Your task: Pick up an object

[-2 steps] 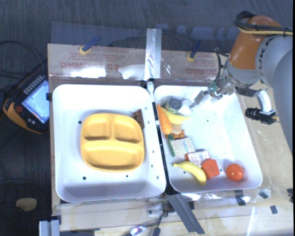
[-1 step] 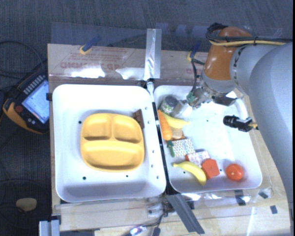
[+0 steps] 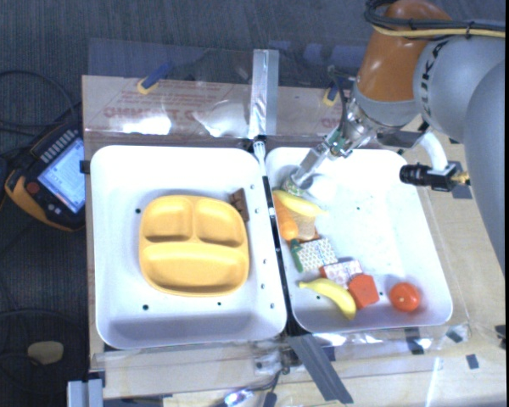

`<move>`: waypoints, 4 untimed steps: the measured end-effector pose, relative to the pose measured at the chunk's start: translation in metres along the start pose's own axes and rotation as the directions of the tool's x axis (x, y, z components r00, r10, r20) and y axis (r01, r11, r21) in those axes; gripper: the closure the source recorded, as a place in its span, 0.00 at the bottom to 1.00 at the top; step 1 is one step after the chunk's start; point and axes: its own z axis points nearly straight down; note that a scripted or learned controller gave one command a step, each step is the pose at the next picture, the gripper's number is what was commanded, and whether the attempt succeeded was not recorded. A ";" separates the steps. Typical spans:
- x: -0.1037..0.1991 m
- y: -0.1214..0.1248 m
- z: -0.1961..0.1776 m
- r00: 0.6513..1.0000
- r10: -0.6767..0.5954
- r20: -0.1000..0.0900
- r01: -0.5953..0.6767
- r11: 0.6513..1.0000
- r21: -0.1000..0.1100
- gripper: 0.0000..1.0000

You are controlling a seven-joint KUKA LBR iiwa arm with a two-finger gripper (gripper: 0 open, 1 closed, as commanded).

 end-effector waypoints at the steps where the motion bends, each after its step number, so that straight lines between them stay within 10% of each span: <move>1: -0.016 -0.013 0.086 0.987 -0.159 -0.015 0.159 0.987 0.006 0.00; 3: 0.048 -0.125 0.092 0.998 0.061 -0.003 -0.061 0.998 -0.005 0.00; 4: 0.085 -0.147 0.001 0.999 0.041 -0.006 -0.041 0.999 0.000 0.00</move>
